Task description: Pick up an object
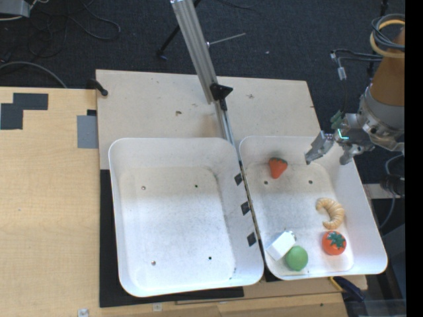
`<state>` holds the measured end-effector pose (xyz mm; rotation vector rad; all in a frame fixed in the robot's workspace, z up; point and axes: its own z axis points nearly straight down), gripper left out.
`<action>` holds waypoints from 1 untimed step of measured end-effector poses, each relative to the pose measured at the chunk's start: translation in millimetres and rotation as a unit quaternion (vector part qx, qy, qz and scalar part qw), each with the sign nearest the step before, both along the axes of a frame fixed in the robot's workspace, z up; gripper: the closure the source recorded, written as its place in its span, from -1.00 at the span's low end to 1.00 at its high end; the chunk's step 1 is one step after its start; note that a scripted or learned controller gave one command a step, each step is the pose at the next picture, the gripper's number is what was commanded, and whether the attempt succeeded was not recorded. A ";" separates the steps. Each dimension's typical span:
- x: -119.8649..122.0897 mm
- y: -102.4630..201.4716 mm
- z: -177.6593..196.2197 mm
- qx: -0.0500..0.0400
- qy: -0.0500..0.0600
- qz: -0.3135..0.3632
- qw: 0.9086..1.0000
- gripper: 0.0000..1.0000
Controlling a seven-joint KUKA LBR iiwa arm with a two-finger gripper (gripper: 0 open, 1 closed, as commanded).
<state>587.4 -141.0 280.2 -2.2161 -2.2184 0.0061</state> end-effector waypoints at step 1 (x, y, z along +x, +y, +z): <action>0.6 -0.3 2.3 0.000 -0.002 0.000 1.000 -1.00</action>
